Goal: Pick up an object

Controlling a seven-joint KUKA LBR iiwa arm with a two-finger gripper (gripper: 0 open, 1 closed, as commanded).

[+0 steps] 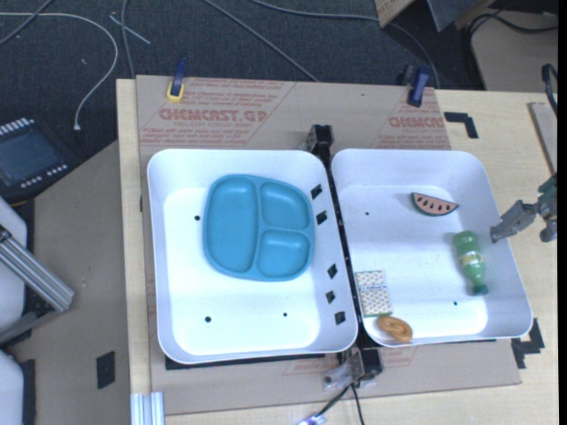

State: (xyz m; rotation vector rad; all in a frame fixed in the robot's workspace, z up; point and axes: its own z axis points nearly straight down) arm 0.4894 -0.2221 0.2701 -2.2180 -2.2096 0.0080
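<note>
Lying nearest the camera, at the front lip of the right shallow white plastic bin [496, 193]: a small round orange-brown pastry-like piece [395, 328], touching or nearly touching a patterned square packet [373, 291] just behind it, both crowding the front-left corner beside the divider. Resting farther back near the right wall: a green plastic bottle [470, 259], lying on its side, well apart from the packet. Sitting toward the rear: a red-and-green watermelon-slice toy [433, 204], alone with bare white floor around it. Occupying the left shallow white bin [164, 264]: a blue three-compartment plastic plate [259, 227], roughly centred.

Hovering at the right edge of the pale wooden surface [266, 104], outside the right bin's rim: the grey pincer [516, 221], carrying nothing visible between its tips; impossible to tell whether parted or closed at this size.

Judging progress: barely beginning. Nothing lifted, every candidate lying on a bin floor, approach and grasp both remaining.

Weighing room: bottle nearest the pincer but close to the right wall, probably leaving little clearance on that side. Watermelon slice offering open floor all round. Pastry piece and packet pressing against the front rim and each other, likely awkward.
</note>
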